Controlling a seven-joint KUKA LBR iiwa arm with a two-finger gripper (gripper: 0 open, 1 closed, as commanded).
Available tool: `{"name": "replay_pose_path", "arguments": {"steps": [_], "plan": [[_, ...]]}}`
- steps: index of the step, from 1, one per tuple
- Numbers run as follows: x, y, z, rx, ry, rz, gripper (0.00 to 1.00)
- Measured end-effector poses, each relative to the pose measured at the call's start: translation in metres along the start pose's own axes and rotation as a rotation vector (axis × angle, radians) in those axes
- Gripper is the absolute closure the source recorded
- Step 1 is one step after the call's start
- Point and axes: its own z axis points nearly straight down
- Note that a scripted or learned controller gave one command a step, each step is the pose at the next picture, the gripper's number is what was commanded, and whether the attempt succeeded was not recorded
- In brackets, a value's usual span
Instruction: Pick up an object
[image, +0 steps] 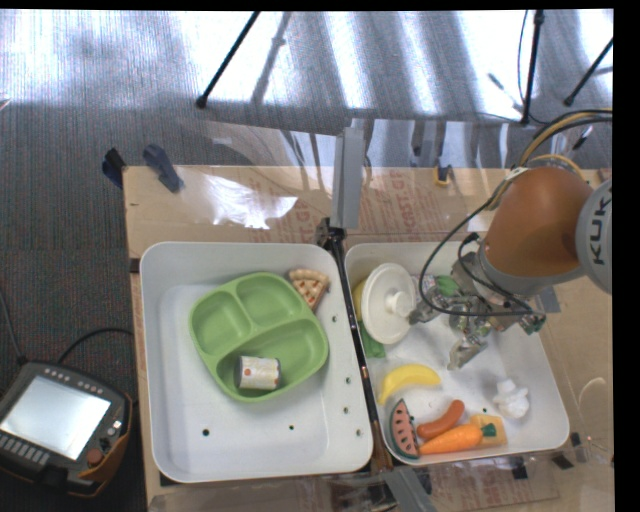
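My gripper (465, 352) hangs over the middle of the right bin (556, 415), open, with nothing between its fingers. Below and to its left lies a yellow banana (410, 379). A white round lid-like piece (387, 300) sits at the bin's left side, partly covering a yellow-green item (360, 300). Along the front edge lie a watermelon slice (400, 428), a red sausage (441, 417), an orange carrot (455, 439) and a yellow block (493, 429). A small white figure (511, 398) rests to the gripper's lower right.
The left bin (165, 400) holds a green divided plate (262, 325) with a small white roll (258, 373) in its front compartment. A pizza slice (310, 287) lies at the plate's back right. A raised divider (358, 360) separates the bins.
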Motion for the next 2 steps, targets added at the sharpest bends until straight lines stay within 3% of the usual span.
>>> {"name": "replay_pose_path", "arguments": {"steps": [1, 2], "plan": [[0.043, -0.044, -0.001, 0.002, 0.001, -0.033, 0.00], [-0.028, -0.004, -0.001, 0.001, -0.001, 0.107, 0.00]]}}
